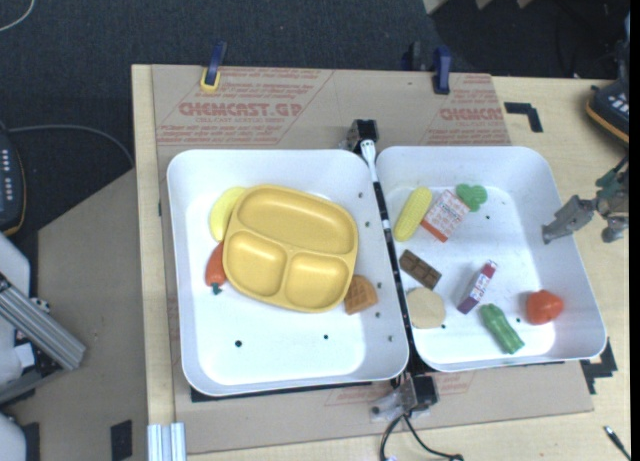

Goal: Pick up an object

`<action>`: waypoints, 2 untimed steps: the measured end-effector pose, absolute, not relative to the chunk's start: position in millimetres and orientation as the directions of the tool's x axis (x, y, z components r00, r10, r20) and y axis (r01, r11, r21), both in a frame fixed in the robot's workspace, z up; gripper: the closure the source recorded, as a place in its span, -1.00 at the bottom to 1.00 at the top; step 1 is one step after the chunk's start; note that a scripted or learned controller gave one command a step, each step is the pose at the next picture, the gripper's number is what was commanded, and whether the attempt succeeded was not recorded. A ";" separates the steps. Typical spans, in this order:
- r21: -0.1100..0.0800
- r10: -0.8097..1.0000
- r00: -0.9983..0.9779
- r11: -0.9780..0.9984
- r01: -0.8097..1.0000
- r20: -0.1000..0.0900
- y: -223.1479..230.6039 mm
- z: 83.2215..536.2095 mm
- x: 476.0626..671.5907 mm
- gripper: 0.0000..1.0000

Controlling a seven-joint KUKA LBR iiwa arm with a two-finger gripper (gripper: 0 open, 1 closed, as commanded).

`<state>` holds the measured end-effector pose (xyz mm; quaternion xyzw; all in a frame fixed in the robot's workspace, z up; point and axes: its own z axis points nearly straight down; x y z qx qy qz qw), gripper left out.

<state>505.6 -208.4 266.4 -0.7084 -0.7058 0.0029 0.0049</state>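
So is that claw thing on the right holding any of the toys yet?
No. The gripper sits at the right bin's outer rim with nothing between its fingers; the toy tomato and the rest lie loose in the bin.

Bench [300,99] — two white bins: left [200,349], right [570,239].

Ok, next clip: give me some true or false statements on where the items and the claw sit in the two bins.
1. The yellow divided tray lies in the left bin. True.
2. The corn cob lies in the left bin. False: it lies in the right bin, near the divider.
3. The claw holds the red tomato. False: the claw is at the right bin's right rim, apart from the tomato, which lies on the bin floor.
4. A green vegetable lies beside the tomato. True.
5. The waffle piece sits by the tray's lower right edge. True.
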 end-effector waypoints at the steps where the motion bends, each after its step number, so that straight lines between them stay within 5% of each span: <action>1: 0.001 1.000 0.000 0.000 1.000 -0.001 -207.9 272.2 507.9 -1.00; 2: -0.007 1.000 0.000 0.000 1.000 0.003 -201.8 209.8 507.9 -1.00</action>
